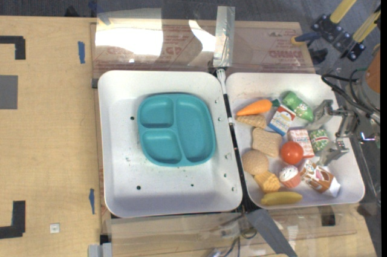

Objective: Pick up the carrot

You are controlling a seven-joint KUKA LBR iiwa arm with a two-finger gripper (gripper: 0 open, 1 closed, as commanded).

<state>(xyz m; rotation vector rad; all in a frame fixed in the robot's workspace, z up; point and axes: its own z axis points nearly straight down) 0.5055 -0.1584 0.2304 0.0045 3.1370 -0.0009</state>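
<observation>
- The surface [42,129] is light wood and bears two shallow white bins side by side.
- The left bin [115,141] holds a teal divided plate [177,129] with three compartments; the plate sits near the bin's middle.
- The right bin [354,186] holds a crowd of toy food items.
- The carrot [256,107], orange with a green stub at its right end, lies on its side in the upper left part of the right bin, close to the wall shared with the left bin. It rests on the bin floor, tilted slightly upward to the right.
- Just below the carrot lies a tan wafer cone [253,121], and below that a tan cracker [265,142].
- A green item [297,104] and a small blue-and-white carton [281,121] lie to the right of the carrot.
- A red tomato [291,152] sits near the bin's middle, with a small red-and-white box [300,138] touching it above.
- A yellow banana [280,197] lies along the bin's lower wall.
- The gripper [329,132] stands at the right side of the right bin, well apart from the carrot. Its two metal fingers [321,113] are spread apart, with nothing between them.
- The arm enters from the right edge.
</observation>
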